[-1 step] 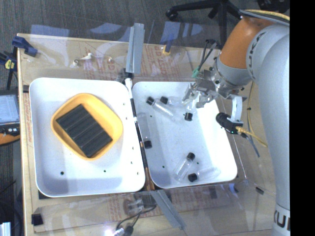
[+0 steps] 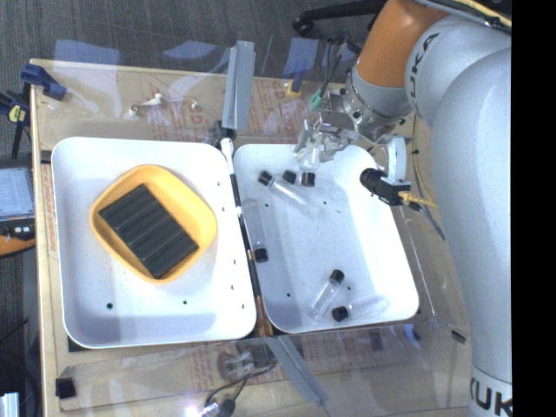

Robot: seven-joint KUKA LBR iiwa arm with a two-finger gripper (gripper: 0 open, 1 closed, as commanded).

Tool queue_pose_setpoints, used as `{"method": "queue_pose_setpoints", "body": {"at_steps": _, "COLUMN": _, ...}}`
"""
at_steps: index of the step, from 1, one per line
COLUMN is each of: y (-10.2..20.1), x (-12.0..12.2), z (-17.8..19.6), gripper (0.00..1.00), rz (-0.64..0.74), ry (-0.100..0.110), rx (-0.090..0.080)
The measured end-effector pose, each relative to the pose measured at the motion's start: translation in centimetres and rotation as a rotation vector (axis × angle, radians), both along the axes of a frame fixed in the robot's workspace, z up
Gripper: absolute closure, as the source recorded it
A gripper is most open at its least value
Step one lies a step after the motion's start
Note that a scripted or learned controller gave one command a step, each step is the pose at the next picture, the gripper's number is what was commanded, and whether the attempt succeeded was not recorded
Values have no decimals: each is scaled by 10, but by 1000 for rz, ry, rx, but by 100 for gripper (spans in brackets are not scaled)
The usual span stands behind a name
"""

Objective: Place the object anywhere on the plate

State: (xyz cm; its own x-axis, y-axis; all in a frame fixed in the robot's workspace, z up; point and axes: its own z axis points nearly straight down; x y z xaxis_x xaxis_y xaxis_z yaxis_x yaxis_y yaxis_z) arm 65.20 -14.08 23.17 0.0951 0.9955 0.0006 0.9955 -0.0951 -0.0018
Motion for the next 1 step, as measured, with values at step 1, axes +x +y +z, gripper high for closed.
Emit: {"method": "queue_pose_setpoints", "body": {"at_steps": 1, "y": 51, "x": 2, "z": -29, "gripper": 100, "rz": 207, "ry": 3, "rx": 1}}
